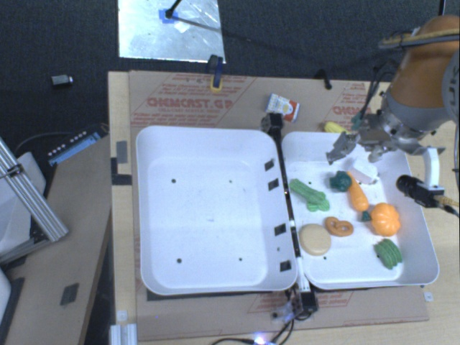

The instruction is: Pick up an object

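The right bin point(413, 268) holds several toys: a green pickle shape point(309, 195), a teal piece point(340, 181), an orange carrot point(357, 195), an orange ball point(385, 219), a brown ring point(338, 226), a beige disc point(315, 240), a green ridged piece point(389, 253) and a white block point(363, 172). My gripper point(358, 152) hangs over the bin's far part, just above the teal piece and the white block. Its fingers are spread open with nothing between them.
The left bin point(208, 221) lies beside the right one, hinged clips running along the shared wall. A yellow item point(333, 128) rests at the right bin's far rim. A small white and orange packet point(282, 106) lies on the cardboard behind the bins.
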`<state>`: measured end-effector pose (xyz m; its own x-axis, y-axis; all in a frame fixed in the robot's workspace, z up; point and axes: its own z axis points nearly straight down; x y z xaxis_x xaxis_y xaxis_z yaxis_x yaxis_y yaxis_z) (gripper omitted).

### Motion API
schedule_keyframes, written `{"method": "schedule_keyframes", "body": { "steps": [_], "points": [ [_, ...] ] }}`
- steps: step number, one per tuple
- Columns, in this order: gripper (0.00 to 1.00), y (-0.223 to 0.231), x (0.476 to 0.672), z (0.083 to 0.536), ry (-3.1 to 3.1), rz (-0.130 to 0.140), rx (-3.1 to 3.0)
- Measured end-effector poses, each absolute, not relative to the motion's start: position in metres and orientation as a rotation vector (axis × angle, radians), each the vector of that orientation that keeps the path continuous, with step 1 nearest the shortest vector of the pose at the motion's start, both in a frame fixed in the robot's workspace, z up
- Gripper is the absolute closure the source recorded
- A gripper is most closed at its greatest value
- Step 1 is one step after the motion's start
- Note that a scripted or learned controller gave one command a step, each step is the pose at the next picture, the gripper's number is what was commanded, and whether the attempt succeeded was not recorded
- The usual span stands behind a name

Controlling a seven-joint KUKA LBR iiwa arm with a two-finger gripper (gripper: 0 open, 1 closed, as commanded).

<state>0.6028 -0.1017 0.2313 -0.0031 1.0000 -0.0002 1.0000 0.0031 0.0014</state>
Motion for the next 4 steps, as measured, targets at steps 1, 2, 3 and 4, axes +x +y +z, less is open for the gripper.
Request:
{"method": "schedule_keyframes", "body": {
  "steps": [1, 2, 3, 4],
  "points": [
    [0.0, -0.171, 0.611, 0.139, 2.219, -0.002, 2.223],
    [0.0, -0.1, 0.6, 0.082, 2.232, 0.001, 2.215],
    [1.0, -0.104, 0.602, 0.095, 2.226, 0.003, 2.214],
    [1.0, -0.036, 0.674, 0.192, 2.227, 0.018, 2.201]
  ]
}}
